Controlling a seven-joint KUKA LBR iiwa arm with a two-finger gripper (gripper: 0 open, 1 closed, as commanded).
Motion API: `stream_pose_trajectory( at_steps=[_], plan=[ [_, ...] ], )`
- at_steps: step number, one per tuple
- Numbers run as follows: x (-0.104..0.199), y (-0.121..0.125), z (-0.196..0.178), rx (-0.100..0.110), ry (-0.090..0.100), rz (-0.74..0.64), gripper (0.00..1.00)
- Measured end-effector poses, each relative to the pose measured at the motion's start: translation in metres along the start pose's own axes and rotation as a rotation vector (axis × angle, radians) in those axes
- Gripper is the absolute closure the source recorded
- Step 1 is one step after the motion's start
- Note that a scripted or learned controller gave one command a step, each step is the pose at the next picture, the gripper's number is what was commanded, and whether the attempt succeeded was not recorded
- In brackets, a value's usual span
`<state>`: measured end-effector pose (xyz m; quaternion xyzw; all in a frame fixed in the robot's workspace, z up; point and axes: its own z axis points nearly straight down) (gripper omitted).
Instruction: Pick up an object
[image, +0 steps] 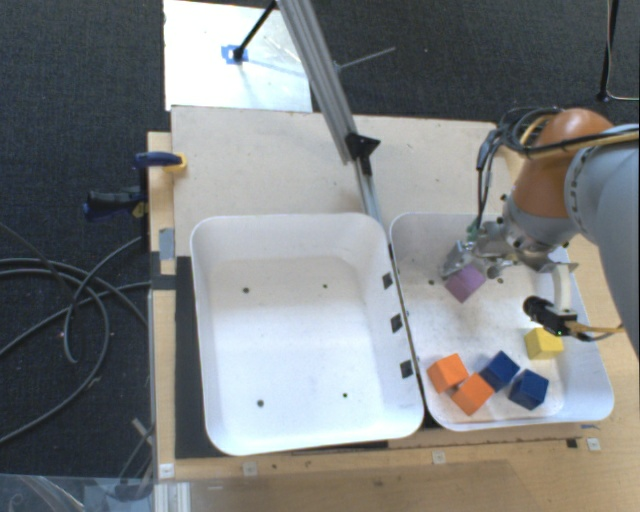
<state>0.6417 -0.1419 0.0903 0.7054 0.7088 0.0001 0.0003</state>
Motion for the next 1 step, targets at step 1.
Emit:
stream_pose_trajectory(
  at_steps=[1],
  plan=[
    [-0.0006, 0.0015, -0.0122, -0.005, -0.001, -0.002, 1.0]
  ],
)
